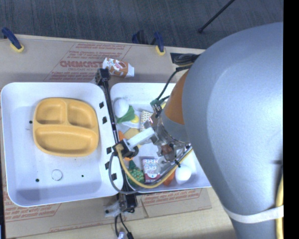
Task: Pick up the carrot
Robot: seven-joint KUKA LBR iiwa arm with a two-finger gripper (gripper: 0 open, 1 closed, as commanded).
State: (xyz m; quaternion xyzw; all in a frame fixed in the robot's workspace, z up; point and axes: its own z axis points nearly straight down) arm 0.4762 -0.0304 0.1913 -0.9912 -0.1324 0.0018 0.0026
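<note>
The two white bins (20, 183) look like smooth, slightly glossy plastic. The yellow divided plate (66, 126) is matt plastic, lying in the left bin. The bench cover (74, 59) looks like printed brown cardboard.

Two shallow white bins sit side by side on the worktop (35, 51): the left bin (15, 133) and the right bin (139, 89). One yellow divided plate (66, 126) with three compartments lies in the left bin. Three blue clamps (12, 39) grip the worktop's far edge. One grey arm (234, 118) reaches in. The small items in the right bin are too cluttered to count.
</note>
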